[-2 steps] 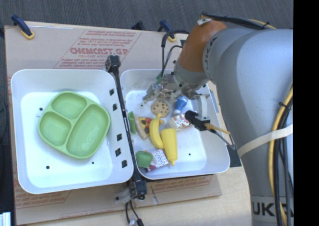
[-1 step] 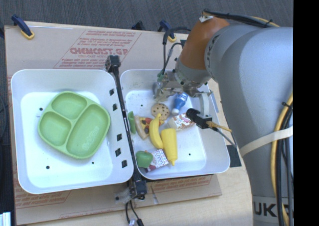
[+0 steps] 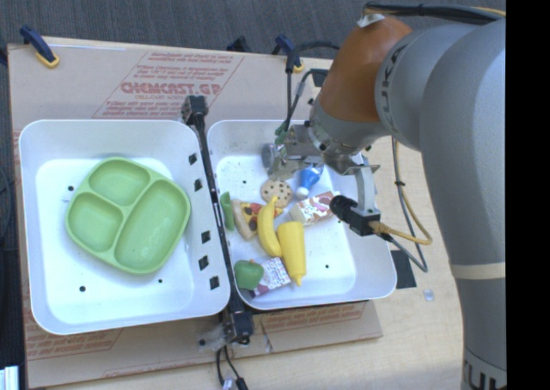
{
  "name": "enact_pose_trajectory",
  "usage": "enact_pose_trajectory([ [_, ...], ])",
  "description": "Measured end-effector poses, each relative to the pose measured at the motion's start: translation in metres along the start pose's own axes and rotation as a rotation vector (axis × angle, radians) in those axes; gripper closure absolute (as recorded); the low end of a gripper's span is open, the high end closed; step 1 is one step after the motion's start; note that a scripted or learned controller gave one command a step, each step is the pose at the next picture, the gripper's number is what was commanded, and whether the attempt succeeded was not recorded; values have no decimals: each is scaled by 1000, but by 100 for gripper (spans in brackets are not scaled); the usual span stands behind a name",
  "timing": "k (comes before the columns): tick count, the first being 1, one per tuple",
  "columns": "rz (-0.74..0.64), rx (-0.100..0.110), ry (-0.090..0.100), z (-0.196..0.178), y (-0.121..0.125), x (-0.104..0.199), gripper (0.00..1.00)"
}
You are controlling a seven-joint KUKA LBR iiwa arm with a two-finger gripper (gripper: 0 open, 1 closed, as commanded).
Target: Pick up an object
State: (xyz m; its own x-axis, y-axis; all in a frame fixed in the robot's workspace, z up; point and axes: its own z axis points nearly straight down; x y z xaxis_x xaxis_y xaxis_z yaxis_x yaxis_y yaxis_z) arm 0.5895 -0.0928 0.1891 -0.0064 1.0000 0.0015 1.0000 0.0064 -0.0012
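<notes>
The right bin point(image 3: 371, 270) holds a heap of toy food: a yellow banana point(image 3: 269, 225), a yellow corn-like piece point(image 3: 293, 251), a round cookie point(image 3: 276, 191), a pizza slice point(image 3: 247, 215), a green pepper point(image 3: 248, 273), a blue item point(image 3: 308, 177) and a small wrapped packet point(image 3: 275, 274). My gripper point(image 3: 296, 163) hangs low over the back of that heap, right by the blue item and the cookie. The grey wrist and orange band cover most of it.
A green divided plate point(image 3: 129, 215) lies in the left bin point(image 3: 34, 208). A black clip point(image 3: 194, 108) sits at the back where the bins meet. Cables trail off the gripper toward the right rim. Cardboard lies under both bins.
</notes>
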Motion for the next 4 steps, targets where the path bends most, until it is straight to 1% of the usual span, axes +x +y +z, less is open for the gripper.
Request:
enact_pose_trajectory([
  [1,-1,3,-1,-11,-23,16,100],
  [2,1,0,-1,-9,61,22,100],
  [3,2,1,-1,-33,-10,7,100],
  [4,-2,3,0,-43,-9,8,100],
])
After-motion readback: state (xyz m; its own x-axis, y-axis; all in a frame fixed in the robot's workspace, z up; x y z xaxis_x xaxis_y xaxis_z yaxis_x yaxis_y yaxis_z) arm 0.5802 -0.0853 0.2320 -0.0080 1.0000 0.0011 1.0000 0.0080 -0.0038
